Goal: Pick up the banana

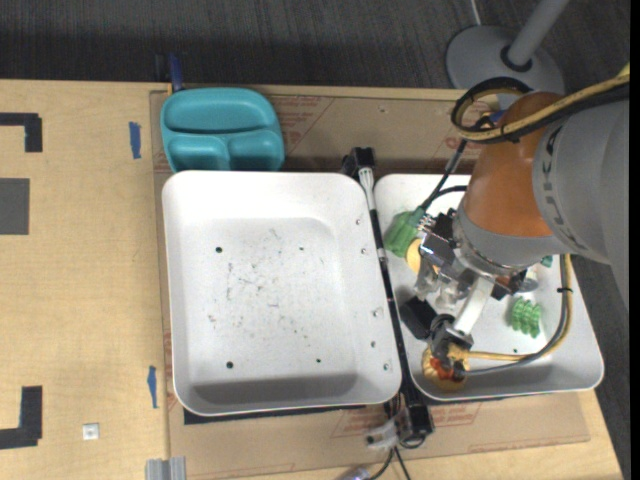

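From where I stand, the grey arm [592, 178] comes in from the right and bends down over the right bin [582, 364], with its orange band [505, 203] above the middle of that bin. The end effector [436, 264] hangs low over the bin's left half, near the wall next to the left bin [270, 288]. The wrist covers it from above, so I cannot tell whether it is apart or together, or whether it has hold of anything. A small patch of yellow shows at its left edge. This looks like the banana [412, 255], lying in the left part of the right bin and mostly hidden under the end effector. Just beside it, toward the back, sits a light green thing [402, 232]. A second, knobbly green piece [524, 316] lies well apart from it on the bin's right side. A small orange-red thing [443, 370] rests near the front left corner; I cannot make out what it is. The left bin's floor is scuffed. Behind that bin, a teal divided tray [222, 128] stands on the tabletop [80, 268], just beside the back rim.
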`<state>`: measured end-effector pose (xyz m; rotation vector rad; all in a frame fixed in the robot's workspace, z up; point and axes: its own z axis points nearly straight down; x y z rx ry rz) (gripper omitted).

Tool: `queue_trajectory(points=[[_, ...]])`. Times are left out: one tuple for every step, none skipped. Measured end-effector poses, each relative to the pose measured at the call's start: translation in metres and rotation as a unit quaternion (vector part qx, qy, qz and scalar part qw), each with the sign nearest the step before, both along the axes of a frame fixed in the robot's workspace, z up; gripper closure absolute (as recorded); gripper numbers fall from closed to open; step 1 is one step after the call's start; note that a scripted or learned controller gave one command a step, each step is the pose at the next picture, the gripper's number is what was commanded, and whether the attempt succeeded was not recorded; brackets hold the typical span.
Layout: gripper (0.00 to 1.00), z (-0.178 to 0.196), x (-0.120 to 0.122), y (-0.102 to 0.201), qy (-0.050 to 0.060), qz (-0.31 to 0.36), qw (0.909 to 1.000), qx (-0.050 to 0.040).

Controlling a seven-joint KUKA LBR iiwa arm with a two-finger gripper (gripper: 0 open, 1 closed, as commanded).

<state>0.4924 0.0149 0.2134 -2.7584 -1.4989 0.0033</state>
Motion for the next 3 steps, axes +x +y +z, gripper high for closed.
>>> queue_trajectory(points=[[1.00, 0.010, 0.001, 0.001, 0.000, 0.001, 1.0000, -0.0001], [1.00, 0.025, -0.013, -0.066, -0.001, 0.072, 0.9974, 0.0000], [1.00, -0.029, -0.014, -0.038, 0.000, 0.101, 0.9949, 0.0003]])
